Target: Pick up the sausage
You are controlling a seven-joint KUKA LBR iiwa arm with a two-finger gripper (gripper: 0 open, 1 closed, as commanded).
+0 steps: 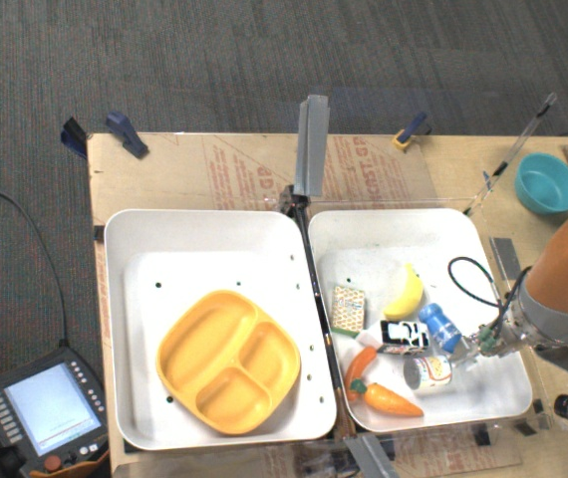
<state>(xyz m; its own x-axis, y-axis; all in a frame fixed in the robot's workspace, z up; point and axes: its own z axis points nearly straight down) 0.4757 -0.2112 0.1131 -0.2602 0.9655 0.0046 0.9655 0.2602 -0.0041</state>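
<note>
Camera view, looking down on the tabletop [214, 167]. Your items, left to right:

1. Left bin [125, 267], white and shallow. It holds one yellow divided plate [229, 361], lying flat toward the near side.
2. Right bin [384, 232], white and shallow, just beside the left bin.
   - Sausage [361, 363]: orange-red, tilted, near the bin's left wall on the near side. It lies free, well apart from the hand.
   - Carrot [392, 400]: orange with a green top, just nearer than the sausage and close to its lower end.
   - Cracker [348, 309]: a beige patterned square, just beyond the sausage.
   - Banana [405, 292]: yellow, in the middle of the bin.
   - Toy car [404, 335]: black and white, just nearer than the banana.
   - Bottle [438, 327]: blue, right of the toy car.
   - Can [426, 370]: white, nearer than the bottle.
3. Hand [485, 343]: over the right bin's near right part, just right of the can and bottle. You cannot tell whether it is apart or together, and nothing shows clamped in it.
4. Bowl [546, 182]: teal, on the tabletop beyond the right bin's far right corner.
</note>
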